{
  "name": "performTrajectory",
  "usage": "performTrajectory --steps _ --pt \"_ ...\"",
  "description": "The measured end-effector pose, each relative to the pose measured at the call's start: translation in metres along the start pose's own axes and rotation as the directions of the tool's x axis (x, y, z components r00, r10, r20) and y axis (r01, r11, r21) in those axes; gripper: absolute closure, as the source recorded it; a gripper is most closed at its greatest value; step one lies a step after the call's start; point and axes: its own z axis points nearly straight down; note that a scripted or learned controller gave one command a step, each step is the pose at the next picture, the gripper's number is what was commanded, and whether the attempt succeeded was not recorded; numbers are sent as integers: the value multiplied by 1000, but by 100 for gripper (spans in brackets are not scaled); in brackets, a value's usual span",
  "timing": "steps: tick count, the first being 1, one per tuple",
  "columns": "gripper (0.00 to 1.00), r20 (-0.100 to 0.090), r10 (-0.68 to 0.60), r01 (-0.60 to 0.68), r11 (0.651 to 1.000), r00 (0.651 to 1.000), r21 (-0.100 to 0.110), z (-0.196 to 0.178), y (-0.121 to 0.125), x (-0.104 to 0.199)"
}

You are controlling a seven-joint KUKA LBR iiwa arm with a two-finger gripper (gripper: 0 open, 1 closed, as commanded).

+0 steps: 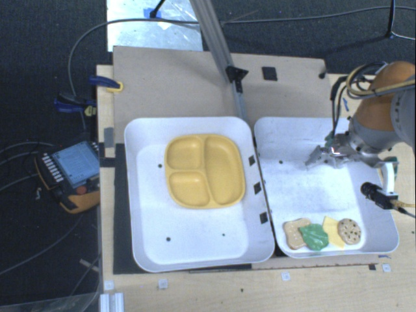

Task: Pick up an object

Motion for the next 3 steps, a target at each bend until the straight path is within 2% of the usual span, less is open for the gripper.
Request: performTrajectory --steps 1,2,3 --pt "100 2 0 0 1000 1000 -7 -14 2 -1" --pt "100 2 1 -1 1000 1000 -9 -79 1 -5" --pt "100 2 -2 2 1000 1000 -8 -123 0 -7"
